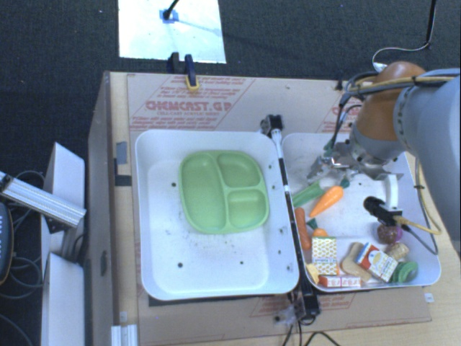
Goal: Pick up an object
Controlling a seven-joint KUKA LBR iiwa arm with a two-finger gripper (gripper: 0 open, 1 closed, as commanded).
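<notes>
Camera view put my target, the orange toy carrot [326,201], in the right bin [429,269], tilted, just below my end effector [325,166] and beside a green pod [308,193]. I judged it light, stiff and smooth plastic, likely to slip at its tapered tip, so its thicker middle, taken across the narrow width, seemed the best hold. I could not tell how my end effector stood. I counted one carrot there, a second orange piece [301,228] against the divider, one green pod, one patterned box [324,254], one red-and-white packet [377,261] and one dark round toy [390,232]. One green divided plate [222,192] lay in the left bin [162,265]. Two bins sat on the counter [189,103].
</notes>
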